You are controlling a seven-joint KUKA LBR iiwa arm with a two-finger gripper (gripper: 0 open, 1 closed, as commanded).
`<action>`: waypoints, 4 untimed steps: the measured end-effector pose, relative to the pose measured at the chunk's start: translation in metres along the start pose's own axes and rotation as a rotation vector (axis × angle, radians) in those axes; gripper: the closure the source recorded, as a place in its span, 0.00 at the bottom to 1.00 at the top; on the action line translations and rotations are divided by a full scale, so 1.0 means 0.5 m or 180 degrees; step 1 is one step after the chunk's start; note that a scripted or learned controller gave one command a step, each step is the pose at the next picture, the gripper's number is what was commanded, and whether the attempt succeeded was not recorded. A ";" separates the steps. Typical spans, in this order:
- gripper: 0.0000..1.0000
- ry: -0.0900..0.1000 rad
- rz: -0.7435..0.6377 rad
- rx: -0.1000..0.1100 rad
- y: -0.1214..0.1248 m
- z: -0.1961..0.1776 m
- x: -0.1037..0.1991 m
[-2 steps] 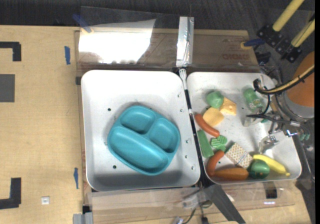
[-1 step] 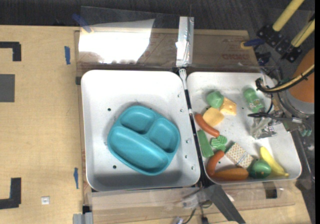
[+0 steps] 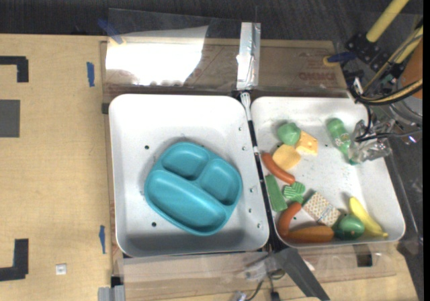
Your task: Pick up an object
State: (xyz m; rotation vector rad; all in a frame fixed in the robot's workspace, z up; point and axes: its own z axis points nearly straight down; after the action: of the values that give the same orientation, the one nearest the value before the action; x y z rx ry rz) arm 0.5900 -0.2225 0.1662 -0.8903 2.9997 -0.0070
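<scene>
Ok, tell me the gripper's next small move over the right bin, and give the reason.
Probably a short descent onto the green toy piece at the right white bin's upper right. The two-finger gripper sits right beside that piece, with nothing visibly between its fingers, while the yellow toy banana and the other toys lie farther off.

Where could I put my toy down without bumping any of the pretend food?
Bare floor rings the blue tray in the left bin, widest along its top edge. In the right bin, one clear patch lies between the gripper and the banana. Its left side and bottom edge are crowded.
</scene>
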 end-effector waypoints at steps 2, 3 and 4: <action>1.00 0.0013 -0.1767 -0.0044 -0.079 -0.015 -0.126; 0.00 0.0005 -0.1765 -0.0025 -0.082 -0.022 -0.127; 0.00 -0.0027 -0.1914 -0.0009 -0.081 0.150 -0.141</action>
State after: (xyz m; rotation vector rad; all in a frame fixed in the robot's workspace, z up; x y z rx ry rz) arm 0.6724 -0.2179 0.0924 -1.7359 2.5971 -0.0046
